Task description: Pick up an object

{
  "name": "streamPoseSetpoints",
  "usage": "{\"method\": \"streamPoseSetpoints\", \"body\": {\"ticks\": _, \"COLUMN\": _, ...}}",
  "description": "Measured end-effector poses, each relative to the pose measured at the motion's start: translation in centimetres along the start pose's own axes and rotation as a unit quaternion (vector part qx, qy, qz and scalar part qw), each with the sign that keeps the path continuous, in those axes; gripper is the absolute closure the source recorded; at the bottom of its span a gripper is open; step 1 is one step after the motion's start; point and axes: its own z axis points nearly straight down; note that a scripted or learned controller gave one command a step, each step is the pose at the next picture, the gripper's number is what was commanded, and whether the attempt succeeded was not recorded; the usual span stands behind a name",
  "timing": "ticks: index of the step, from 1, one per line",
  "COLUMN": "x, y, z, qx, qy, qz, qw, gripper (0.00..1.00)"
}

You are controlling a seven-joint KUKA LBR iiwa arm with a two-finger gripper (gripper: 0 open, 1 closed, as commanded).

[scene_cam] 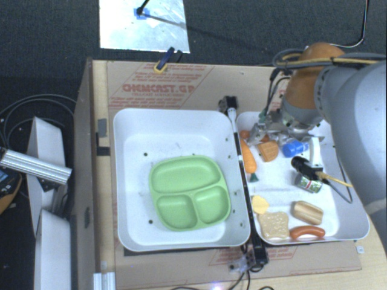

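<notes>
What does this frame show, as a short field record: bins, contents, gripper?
left bin: holds a green divided tray
right bin: carrot, orange piece, blue block, toast slice, bread roll, sausage, yellow piece, small can
gripper: low over the right bin's far end, above the orange piece
grasp: cannot tell

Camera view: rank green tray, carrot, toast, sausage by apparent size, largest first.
1. Green tray, by far the largest.
2. Carrot, long and thin.
3. Toast and sausage look too close in area to rank; the toast is wider, the sausage longer and slimmer.
</notes>
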Motion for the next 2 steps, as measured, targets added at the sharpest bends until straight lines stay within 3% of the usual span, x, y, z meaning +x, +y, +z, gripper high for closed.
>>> {"method": "streamPoseSetpoints", "body": {"ticks": 1, "x": -0.01, "y": 0.09, "z": -1.09, "qx": -0.001, "qy": 0.000, "qz": -0.002, "qw": 1.0000, "gripper": 1.00}}
{"method": "streamPoseSetpoints", "body": {"ticks": 2, "x": -0.12, "y": 0.05, "z": -1.07, "qx": -0.001, "qy": -0.001, "qz": -0.002, "qw": 1.0000, "gripper": 0.00}}
